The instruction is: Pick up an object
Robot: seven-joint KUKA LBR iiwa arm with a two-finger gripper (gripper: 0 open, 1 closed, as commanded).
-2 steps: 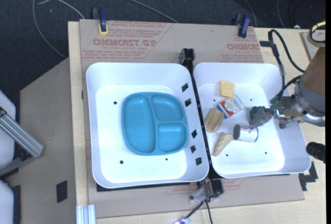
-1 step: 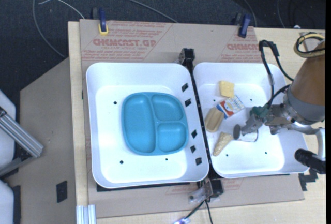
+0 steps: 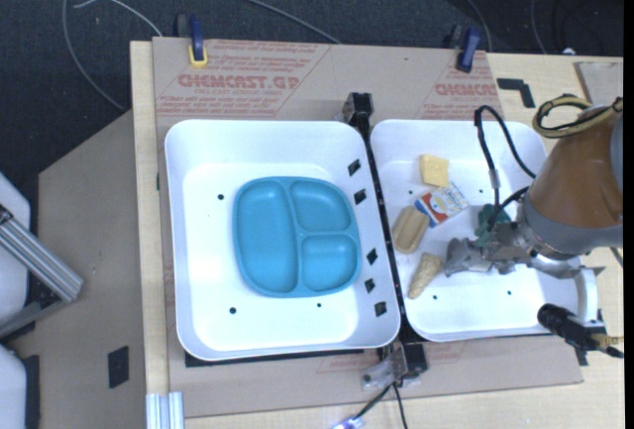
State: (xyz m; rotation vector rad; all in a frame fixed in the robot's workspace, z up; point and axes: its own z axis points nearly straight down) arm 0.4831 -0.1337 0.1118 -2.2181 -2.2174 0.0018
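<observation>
The right bin (image 3: 466, 313) holds several small objects: a yellow block (image 3: 433, 169) at the back, a white packet with red and blue print (image 3: 439, 205), a tan oval piece (image 3: 409, 229) and a tan tapered piece (image 3: 425, 273) near the divider. My gripper (image 3: 458, 259) hangs low in the right bin, just right of the tan tapered piece and below the packet. I see nothing clearly held in it. The grey arm with its orange band (image 3: 580, 189) covers the bin's right side.
A blue divided plate (image 3: 295, 235) lies in the middle of the left bin (image 3: 188, 219). Black clips run along the divider (image 3: 369, 209) between the bins. A black cable (image 3: 487, 155) loops over the right bin's back.
</observation>
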